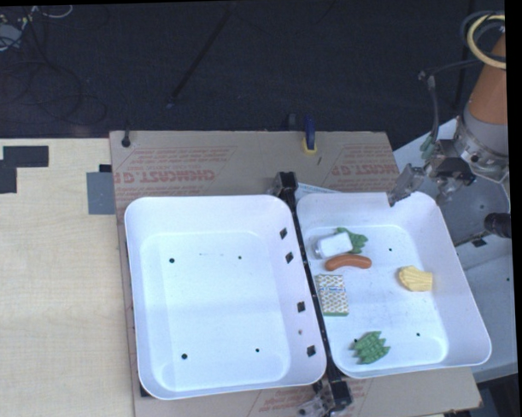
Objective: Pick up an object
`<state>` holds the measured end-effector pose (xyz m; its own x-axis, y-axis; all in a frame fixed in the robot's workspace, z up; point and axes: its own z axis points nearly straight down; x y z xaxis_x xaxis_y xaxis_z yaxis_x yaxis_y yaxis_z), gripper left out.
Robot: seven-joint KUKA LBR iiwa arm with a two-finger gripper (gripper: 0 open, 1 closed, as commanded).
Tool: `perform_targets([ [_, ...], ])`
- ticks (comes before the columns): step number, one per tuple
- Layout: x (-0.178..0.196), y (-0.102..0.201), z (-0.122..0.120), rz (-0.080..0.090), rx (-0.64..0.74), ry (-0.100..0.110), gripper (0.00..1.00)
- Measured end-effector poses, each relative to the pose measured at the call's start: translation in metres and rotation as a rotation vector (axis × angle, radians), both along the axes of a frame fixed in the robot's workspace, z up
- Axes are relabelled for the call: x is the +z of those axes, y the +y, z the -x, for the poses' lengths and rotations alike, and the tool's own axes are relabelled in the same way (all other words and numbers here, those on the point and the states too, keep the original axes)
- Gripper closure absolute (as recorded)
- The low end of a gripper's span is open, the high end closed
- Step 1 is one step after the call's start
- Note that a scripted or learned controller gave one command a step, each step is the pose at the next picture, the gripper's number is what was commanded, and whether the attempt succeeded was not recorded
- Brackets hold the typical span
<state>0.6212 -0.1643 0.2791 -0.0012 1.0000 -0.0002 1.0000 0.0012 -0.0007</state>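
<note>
Brown cardboard (242, 165) underlies both white bins; the objects lie in the right bin (458, 342). Gripper (422, 179) hovers over its far corner, nothing held — finger state I cannot tell. Best target: the yellow piece (416, 279), alone toward the bin's right wall — descend squarely.

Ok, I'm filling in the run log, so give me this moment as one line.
gripper: over right bin's far right corner, holding nothing | in bin: sausage, yellow piece, green toy | pick: not begun
</note>
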Motion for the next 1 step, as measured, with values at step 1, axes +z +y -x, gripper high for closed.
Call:
perform_targets([
  [1,0.1597,0.0078,-0.0232,0.005,0.001,-0.018,0.00],
])
